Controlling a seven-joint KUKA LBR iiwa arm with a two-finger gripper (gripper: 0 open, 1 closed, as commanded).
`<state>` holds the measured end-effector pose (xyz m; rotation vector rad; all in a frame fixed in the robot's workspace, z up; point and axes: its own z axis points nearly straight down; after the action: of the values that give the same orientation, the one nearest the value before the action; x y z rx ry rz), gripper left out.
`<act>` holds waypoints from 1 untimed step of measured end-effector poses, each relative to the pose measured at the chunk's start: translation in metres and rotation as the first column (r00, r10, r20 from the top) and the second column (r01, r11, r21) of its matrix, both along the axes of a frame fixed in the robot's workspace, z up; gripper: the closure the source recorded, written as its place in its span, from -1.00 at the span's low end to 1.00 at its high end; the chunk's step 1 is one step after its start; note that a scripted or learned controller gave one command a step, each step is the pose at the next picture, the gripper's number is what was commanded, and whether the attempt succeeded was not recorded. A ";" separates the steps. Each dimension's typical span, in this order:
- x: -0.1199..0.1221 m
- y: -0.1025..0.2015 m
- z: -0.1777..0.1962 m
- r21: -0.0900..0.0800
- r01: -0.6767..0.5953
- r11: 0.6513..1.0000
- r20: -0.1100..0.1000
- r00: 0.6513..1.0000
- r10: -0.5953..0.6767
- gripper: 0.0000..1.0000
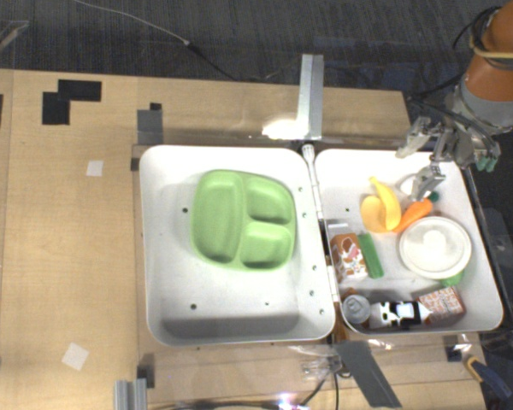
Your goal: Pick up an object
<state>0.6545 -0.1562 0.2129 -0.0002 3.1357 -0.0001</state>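
Note:
My gripper (pixel 420 162) hangs over the back of the right bin (pixel 342 167), below the orange band, with its fingers spread open and nothing between them. Just in front of it lie a yellow banana-shaped toy (pixel 380 208) and an orange carrot (pixel 415 211), the carrot's tip close under the lower finger. A white round bowl (pixel 434 246) sits right of the carrot. A green stick (pixel 372 255) and a brown carton (pixel 348 258) lie by the bin's left wall.
Along the right bin's front edge lie a grey can (pixel 356 307), a black-and-white bottle (pixel 398 314) and a red packet (pixel 440 302). The left bin (pixel 167 297) holds a green divided plate (pixel 242 219). A metal post (pixel 311 101) stands behind the bins.

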 end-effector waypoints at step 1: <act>0.007 0.012 -0.112 0.001 0.027 1.000 -0.002 1.000 -0.027 -1.00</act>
<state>0.6619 -0.1441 0.1009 0.0428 3.1376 0.0018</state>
